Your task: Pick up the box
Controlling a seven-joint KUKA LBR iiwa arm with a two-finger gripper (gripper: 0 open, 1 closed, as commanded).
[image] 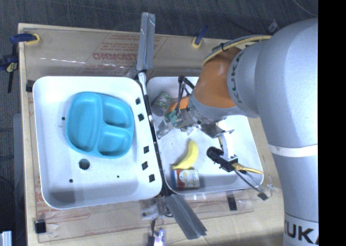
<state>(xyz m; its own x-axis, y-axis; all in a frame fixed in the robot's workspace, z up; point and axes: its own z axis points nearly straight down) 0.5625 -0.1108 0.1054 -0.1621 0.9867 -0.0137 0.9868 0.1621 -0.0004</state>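
Camera view, looking down at a slant. Reaching in from the right of the frame as one arm (281, 77), broad, smooth and grey, narrowing into a glossy orange band (216, 80) above the wrist. Hanging low over the upper left part of the right bin (254, 142), with the gripper (186, 120) tucked under the wrist. Hiding its own opening beneath the wrist's bulk, so being impossible to call wide, narrow or closed on anything.

Sitting just at the gripper's left edge: a small green-and-orange thing (174, 116), blurred and partly covered. Possibly being the box, though not showing clearly enough to say so, nor whether touching the gripper.

Counting now. Standing side by side: two shallow white bins with rounded corners, the left bin (54, 185) and the right one, meeting at the middle of the frame. Lying in the left bin: one smooth blue tray (100, 123), moulded into three compartments. Lying in the right bin: one curved yellow banana (187, 154) near the middle; one short can (186, 178) on its side just below the banana, against the lower wall; one crinkled, shiny wrapper (162, 100) at the upper left, near the gripper. Trailing from a black fitting toward the lower right: one thin yellow cable (250, 171).
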